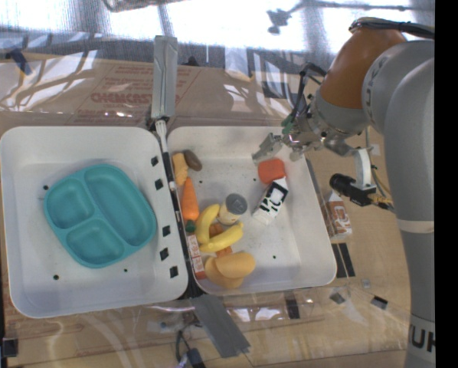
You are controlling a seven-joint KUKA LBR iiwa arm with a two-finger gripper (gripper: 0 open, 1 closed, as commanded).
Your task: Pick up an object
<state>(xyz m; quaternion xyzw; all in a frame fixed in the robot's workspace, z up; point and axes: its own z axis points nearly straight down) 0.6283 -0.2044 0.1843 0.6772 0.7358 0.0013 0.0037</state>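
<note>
Objects for picking lie in the right bin (pixel 309 240): a white bottle with an orange cap (pixel 271 188) near the middle, two bananas (pixel 216 231) to its left, an upright carrot (pixel 190 198) by the left wall, a small grey-capped jar (pixel 233 207) touching the bananas, and yellow-orange toy food (pixel 230 267) at the near edge. The left bin (pixel 22 228) holds a teal divided plate (pixel 99 214). The gripper (pixel 279 142) hangs over the far right part of the right bin, just beyond the bottle's cap, apart from it; nothing sits between the fingers, and whether they are spread or pressed together cannot be told. A small packet (pixel 338 216) lies on the counter (pixel 99 90) right of the bins.
</note>
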